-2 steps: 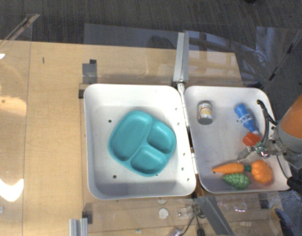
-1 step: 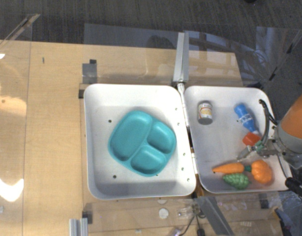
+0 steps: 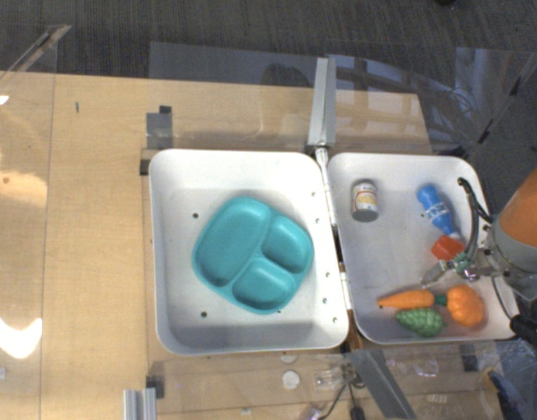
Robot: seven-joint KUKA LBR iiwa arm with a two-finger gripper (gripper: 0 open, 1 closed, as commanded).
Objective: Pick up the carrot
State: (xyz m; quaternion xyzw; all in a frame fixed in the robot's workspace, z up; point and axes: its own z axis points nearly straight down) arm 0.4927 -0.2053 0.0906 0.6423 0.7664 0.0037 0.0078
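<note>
The carrot [image 3: 407, 300] is orange with a green top and lies flat near the front of the right bin [image 3: 387, 243], its tip pointing left. My gripper [image 3: 445, 273] hangs at the bin's right side, just above and to the right of the carrot's leafy end, with nothing seen in its grasp. The grey arm with its orange band [image 3: 524, 221] comes in from the right edge.
A green leafy vegetable [image 3: 421, 321] and an orange pumpkin [image 3: 464, 306] lie right beside the carrot. A small red item [image 3: 446, 248], a blue bottle [image 3: 434, 205] and a tin can [image 3: 365, 199] sit farther back. The left bin [image 3: 177, 182] holds a teal divided plate [image 3: 254, 253].
</note>
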